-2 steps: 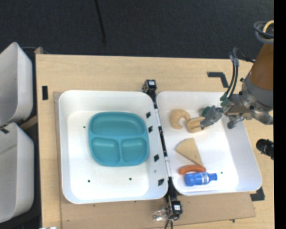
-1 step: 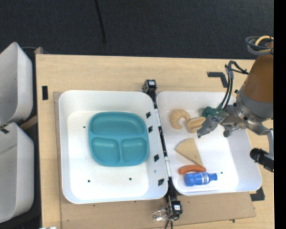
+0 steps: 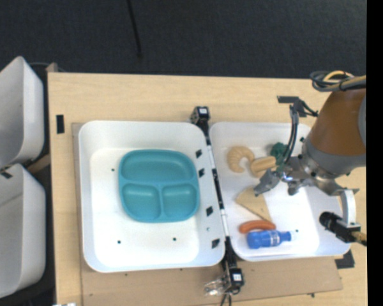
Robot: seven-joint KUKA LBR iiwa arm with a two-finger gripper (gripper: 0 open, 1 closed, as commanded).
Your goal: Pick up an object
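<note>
The claw (image 3: 276,185), grip state impossible to tell, hovers at the tan wedge's (image 3: 255,202) one o'clock in the right bin (image 3: 306,247); I'd descend squarely over the wedge before closing.

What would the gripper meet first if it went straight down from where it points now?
Probably the tan wedge in the right bin: the gripper hangs just above its upper edge, though depth is unclear from this slanted view.

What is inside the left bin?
The left bin holds one teal divided plate, lying flat near its middle. The plate's three compartments look bare. Whatever lies beneath the plate is covered.
</note>
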